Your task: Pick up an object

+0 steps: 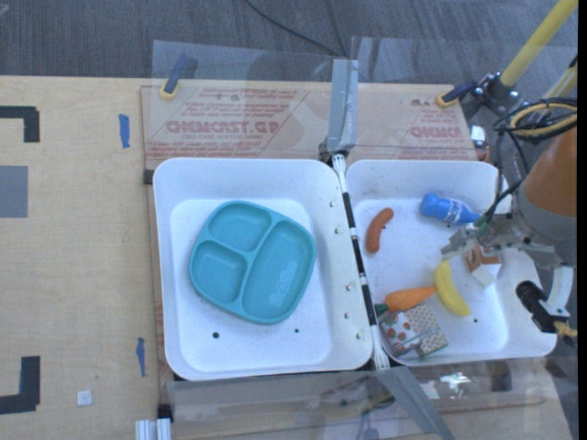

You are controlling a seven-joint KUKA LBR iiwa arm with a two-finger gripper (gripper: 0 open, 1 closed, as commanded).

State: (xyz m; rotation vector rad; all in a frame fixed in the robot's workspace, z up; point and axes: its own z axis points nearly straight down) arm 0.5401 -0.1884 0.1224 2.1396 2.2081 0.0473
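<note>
My gripper (479, 244) hangs low over the right side of the right bin (404, 177), reaching in from the right. Directly under its tip lies a small brown-and-white piece (483, 264); whether it is gripped is unclear. A yellow banana (450, 289) lies just left of and below the gripper. A blue bottle (446, 209) lies on its side just above it. Further left are an orange-red sausage (377, 230) and an orange carrot (410, 297). A patterned packet (415, 330) sits at the bin's front edge.
The left bin (174, 186) holds a teal divided plate (253, 260). A ridge (353, 255) separates the two bins. The arm's orange band (558, 181) and black cables (532, 122) crowd the right rim. A yellow pole (543, 33) slants at the top right.
</note>
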